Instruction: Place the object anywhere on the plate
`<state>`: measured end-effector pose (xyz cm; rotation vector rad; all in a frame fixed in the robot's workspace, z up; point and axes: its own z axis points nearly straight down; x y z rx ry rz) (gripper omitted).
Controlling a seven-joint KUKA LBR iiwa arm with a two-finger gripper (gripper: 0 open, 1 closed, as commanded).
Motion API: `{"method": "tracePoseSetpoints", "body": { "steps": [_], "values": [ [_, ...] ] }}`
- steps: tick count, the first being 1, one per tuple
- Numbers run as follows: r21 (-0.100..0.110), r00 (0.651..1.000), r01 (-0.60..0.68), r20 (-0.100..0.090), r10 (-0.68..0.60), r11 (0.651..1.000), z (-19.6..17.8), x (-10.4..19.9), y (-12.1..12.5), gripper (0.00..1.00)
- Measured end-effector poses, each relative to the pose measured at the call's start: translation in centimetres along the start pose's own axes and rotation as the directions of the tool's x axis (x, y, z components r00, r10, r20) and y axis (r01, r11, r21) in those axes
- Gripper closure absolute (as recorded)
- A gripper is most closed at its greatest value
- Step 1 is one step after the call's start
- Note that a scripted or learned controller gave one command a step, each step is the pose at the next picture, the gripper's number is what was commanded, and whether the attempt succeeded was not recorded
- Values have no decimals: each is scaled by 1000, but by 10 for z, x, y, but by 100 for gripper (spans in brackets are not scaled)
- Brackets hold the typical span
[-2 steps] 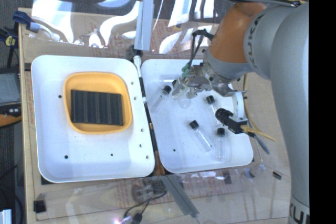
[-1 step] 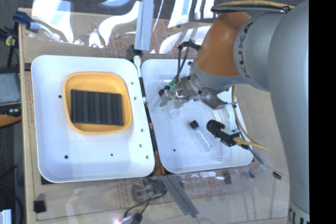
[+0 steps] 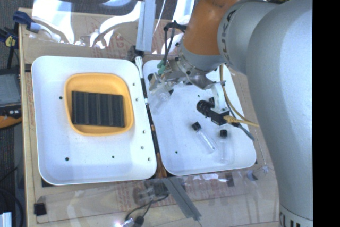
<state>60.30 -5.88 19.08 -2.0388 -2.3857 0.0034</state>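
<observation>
Black object point(image 3: 211, 111) in right bin point(image 3: 180, 159), long axis diagonal.

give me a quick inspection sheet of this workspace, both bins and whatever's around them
surface: two shallow white bins, left bin and right bin, side by side on a bench.
job's things: yellow plate with a dark ribbed insert in the left bin; small black objects in the right bin.
clutter: clear plastic pieces in the right bin.
end effector: low over the right bin's upper left corner; finger state unclear.
cables: yellow cable trailing over the right bin.
surroundings: clear sheeting behind the bins.
</observation>
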Motion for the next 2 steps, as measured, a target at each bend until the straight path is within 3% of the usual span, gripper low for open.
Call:
{"method": "tracePoseSetpoints", "body": {
  "steps": [1, 2],
  "values": [
    [4, 996, 88, -1, -88, 996, 1, 36, -7, 100],
    [2, 996, 87, 0, -87, 996, 0, 35, -6, 0]
  ]
}}
